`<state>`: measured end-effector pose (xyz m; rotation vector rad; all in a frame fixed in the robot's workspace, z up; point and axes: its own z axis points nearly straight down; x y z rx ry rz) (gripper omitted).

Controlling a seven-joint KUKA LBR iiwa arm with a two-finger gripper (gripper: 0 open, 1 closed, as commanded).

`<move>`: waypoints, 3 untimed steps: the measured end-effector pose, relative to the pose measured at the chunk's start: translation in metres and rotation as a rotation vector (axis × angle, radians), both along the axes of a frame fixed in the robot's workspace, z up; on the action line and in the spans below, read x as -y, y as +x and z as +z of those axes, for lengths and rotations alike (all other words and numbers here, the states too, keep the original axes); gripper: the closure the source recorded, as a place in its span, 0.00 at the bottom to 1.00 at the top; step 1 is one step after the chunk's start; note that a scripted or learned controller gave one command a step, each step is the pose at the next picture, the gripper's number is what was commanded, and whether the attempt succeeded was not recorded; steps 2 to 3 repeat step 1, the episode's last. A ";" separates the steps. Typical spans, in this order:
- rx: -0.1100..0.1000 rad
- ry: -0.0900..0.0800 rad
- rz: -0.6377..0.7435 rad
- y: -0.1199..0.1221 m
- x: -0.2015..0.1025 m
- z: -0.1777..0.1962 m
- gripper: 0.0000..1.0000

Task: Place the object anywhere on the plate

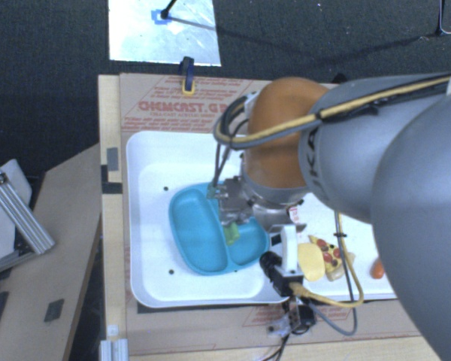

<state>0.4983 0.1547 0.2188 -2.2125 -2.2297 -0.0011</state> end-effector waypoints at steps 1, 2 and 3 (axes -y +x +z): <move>0.000 0.000 -0.003 0.000 0.001 0.000 0.00; 0.000 0.000 -0.003 0.000 0.001 0.000 0.00; 0.000 0.000 -0.003 0.000 0.001 0.000 0.00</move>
